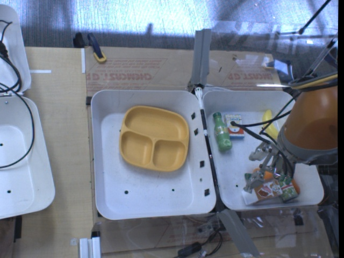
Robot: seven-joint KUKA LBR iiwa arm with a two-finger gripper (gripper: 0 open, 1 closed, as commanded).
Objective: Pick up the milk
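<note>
White plastic makes up both shallow bins: the left bin [107, 198] sits at the middle of the frame and the right bin [228, 190] beside it, their rims meeting at a grey divider post [202, 55].

My gripper [250, 172] hangs over the lower right part of the right bin. My two metal fingers [257, 155] are spread apart, with nothing clearly clamped between them. Behind them my orange wrist band [314, 120] bulks large at the right edge of the frame, with black cables [252, 125] looping off it.

I take the small white carton with blue and red print [234, 127] for the milk, though its label is too small to read. It lies flat in the upper middle of the right bin, up-frame of my fingers and apart from them. Just to its left is a green plastic bottle [221, 131], lying lengthwise. A yellow object [267, 117] lies to the carton's right, partly hidden by my arm.

Beneath my fingertips, near the bin's lower rim, lies a flat packet printed in white, red and green [277, 190]; I cannot make out its wording.

The left bin holds a yellow three-compartment plastic plate [155, 138], right way up.

Behind the bins lies a brown cardboard sheet [140, 71] with red lettering, upside down from this angle; it seems to read "CHEMCAST GP".
</note>
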